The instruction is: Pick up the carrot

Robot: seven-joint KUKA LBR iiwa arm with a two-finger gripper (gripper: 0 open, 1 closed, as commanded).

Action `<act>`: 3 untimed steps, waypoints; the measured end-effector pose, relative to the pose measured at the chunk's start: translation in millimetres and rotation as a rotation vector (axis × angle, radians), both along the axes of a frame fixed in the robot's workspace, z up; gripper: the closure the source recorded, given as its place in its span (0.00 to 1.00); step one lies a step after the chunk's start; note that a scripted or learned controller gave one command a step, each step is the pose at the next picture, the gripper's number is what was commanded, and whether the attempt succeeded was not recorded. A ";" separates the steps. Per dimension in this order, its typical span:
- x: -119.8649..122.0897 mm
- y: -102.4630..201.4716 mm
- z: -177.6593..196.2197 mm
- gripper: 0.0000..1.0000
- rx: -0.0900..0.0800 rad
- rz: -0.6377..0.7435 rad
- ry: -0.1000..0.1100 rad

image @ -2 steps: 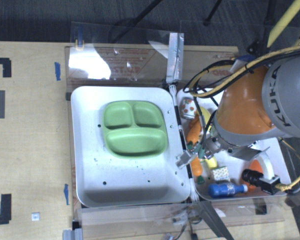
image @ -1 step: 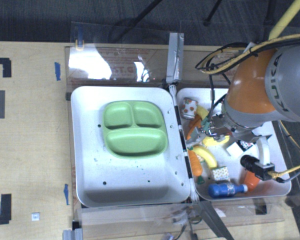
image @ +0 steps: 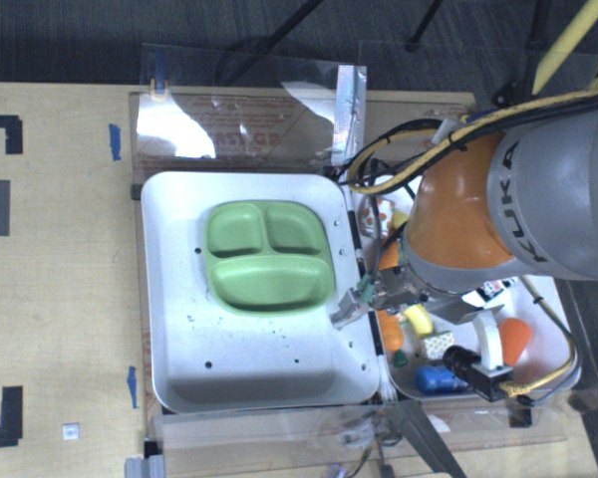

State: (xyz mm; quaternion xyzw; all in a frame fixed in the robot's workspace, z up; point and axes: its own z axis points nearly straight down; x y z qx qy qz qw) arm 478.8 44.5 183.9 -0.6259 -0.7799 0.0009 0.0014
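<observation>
1. worktop (image: pixel 60 267) bears two white bins side by side; left bin (image: pixel 169 267) holds a green divided plate (image: pixel 269 257).
2. arm (image: pixel 518 197), grey with an orange band, reaches in from the right and covers much of the right bin (image: pixel 553 371).
3. hand (image: pixel 364 302) sits low at the rim between the two bins, over the near-left corner of the right bin; whether it is open or closed cannot be told, and nothing is seen gripped.
4. carrot (image: pixel 390 335), judged to be the slim orange piece, lies along the right bin's left wall, just beside the hand and close to a yellow item (image: pixel 417 319).
5. other contents: a blue item (image: pixel 437 378) near the front wall and a rounder orange item (image: pixel 515 341) further right, which could be mistaken for the target.
6. to do the step well: centre the hand over the carrot's middle, set the grip across its narrow width, and keep clear of the wall and the yellow item.
7. risk: the wall leaves little room on one side, so a slanted descent may pinch the rim or push the carrot away.
</observation>
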 end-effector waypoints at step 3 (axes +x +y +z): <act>-0.3 -85.1 -0.2 0.00 -0.002 -0.688 0.003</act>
